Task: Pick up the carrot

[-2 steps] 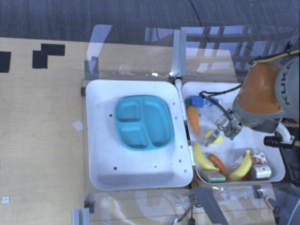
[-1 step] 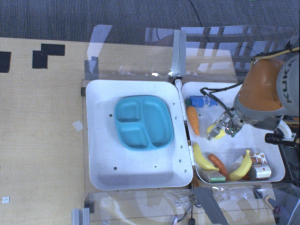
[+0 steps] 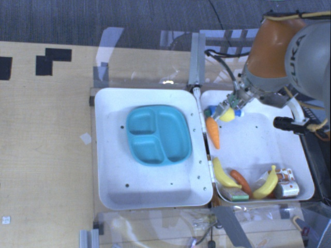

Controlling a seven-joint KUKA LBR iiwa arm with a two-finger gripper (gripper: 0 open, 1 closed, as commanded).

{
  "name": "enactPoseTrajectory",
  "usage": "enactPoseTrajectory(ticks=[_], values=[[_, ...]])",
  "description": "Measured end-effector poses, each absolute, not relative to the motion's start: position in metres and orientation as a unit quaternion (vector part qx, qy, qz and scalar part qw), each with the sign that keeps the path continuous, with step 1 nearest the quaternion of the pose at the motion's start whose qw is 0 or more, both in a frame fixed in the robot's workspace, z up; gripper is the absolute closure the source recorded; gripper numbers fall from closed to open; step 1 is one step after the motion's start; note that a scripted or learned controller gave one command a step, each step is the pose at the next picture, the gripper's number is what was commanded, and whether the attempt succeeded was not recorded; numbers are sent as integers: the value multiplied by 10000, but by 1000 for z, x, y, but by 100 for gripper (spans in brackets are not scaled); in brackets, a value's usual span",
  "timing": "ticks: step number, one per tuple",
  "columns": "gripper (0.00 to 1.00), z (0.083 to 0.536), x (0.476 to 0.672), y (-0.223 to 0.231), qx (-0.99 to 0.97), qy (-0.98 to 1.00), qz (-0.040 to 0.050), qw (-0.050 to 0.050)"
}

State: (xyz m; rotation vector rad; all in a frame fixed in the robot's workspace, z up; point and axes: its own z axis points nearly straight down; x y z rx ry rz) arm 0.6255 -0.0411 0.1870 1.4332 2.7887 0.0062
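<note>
Grey arm (image 3: pixel 310 61) – orange band (image 3: pixel 271 45), black cables (image 3: pixel 220 61), black lettering.

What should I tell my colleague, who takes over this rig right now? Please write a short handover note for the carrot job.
Gripper: low over the upper left corner of the right bin, by a small yellow item; whether its fingers are open or shut cannot be told, and nothing is visibly held.
Carrot: lies in the right bin along its left wall, just below the gripper.
Other things: two bananas and a few more toy foods in the right bin's lower part; a blue divided plate in the left bin.
Done: the arm is near the carrot.
Left: grasp the carrot and lift it.
</note>
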Motion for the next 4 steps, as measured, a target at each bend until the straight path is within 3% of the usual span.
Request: enactPoseTrajectory(ticks=[1,2,3,4], values=[[100,186,648,40,4858,8741,22,29],[100,200,626,44,5464,8375,14,16],[100,199,635,60,6748,7380,18,17],[100,193,588,-3,8055,5926,8,8]])
